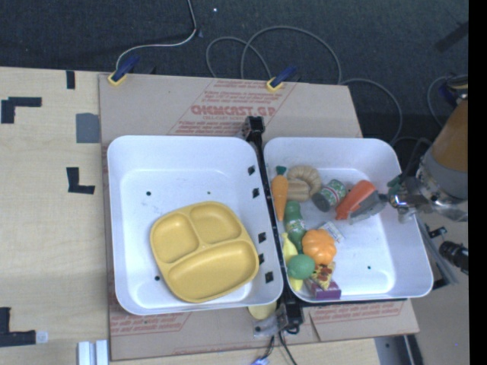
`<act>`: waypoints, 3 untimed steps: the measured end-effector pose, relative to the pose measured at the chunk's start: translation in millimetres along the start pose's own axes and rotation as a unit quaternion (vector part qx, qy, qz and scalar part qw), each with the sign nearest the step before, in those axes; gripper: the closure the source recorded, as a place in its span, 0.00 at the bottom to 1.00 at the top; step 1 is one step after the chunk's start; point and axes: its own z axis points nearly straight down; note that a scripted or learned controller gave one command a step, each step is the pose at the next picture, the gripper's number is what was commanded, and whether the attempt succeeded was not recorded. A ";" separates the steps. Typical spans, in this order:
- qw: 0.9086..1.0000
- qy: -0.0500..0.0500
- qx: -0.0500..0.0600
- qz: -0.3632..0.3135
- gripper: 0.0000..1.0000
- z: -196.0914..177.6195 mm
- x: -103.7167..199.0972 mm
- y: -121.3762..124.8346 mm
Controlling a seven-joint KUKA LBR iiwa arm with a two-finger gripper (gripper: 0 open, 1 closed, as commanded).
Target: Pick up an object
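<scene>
Two white bins: the right bin [380, 154] crowds toys along its left wall, its right half bare. Gripper [378, 204] at the right rim; finger state unclear.

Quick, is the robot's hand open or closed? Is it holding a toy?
Gripper: at the right bin's right side, next to the orange-red toy. Open, closed or holding something: cannot be told from this view.

Two white bins [122, 204] sit on brown cardboard [228, 109] with red letters. One bin has a yellow plate [204, 251]. Close to the grey gripper [384, 202] is an orange-red piece [354, 198]. Farther from it are an orange carrot [280, 194], a tan ring [304, 179], an orange ball [319, 244] and a green ball [300, 266].
</scene>
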 end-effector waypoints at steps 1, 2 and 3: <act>1.000 -0.003 -0.005 -0.002 0.00 127.9 25.0 84.9; 1.000 -0.001 -0.004 -0.001 1.00 110.9 24.0 83.9; 1.000 0.002 -0.004 -0.005 1.00 18.7 128.2 72.9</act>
